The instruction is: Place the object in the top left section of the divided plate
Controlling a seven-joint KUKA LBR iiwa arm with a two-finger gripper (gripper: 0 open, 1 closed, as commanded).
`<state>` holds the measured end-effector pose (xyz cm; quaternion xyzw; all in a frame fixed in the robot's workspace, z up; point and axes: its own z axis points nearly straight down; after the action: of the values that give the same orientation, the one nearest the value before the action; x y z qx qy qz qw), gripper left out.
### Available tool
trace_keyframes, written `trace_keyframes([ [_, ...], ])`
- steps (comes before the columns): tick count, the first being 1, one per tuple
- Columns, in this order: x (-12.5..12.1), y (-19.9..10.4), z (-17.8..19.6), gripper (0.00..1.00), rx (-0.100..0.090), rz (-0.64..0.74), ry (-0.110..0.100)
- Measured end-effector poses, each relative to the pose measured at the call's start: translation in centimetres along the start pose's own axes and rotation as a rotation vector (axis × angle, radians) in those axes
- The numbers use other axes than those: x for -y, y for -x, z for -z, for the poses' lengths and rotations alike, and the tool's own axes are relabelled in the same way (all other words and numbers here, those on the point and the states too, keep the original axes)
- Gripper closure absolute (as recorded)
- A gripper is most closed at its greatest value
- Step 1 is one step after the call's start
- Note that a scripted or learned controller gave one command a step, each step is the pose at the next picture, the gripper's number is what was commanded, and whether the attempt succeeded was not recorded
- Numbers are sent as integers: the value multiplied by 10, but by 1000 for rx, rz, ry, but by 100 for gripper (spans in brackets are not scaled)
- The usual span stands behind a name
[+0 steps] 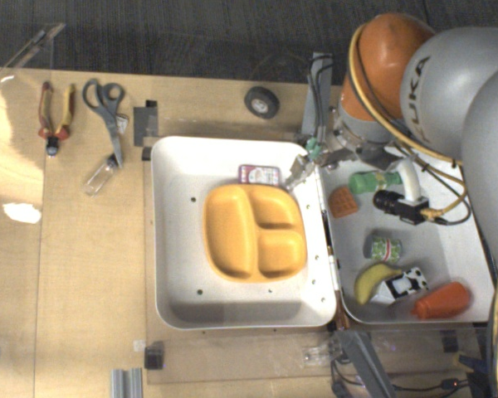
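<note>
Gripper [301,166] at left bin's [170,222] top-right corner, jaws' state unclear, nothing visibly held; likely target, small flat maroon packet [259,174], lies just above yellow divided plate [255,230], probably light and thin, best pinched by its edges

Divided plate [254,230] in left bin [170,247]; packet [259,174] behind plate.

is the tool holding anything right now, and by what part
Cannot be told: the tool sits at the left bin's top right corner, too small to see anything between its tips.
</note>
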<state>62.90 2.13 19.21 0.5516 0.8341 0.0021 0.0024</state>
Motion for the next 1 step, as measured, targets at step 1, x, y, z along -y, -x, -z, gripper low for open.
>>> trace_keyframes([
  [1, -2, 0, 12, 100, 2, 2, 6],
])
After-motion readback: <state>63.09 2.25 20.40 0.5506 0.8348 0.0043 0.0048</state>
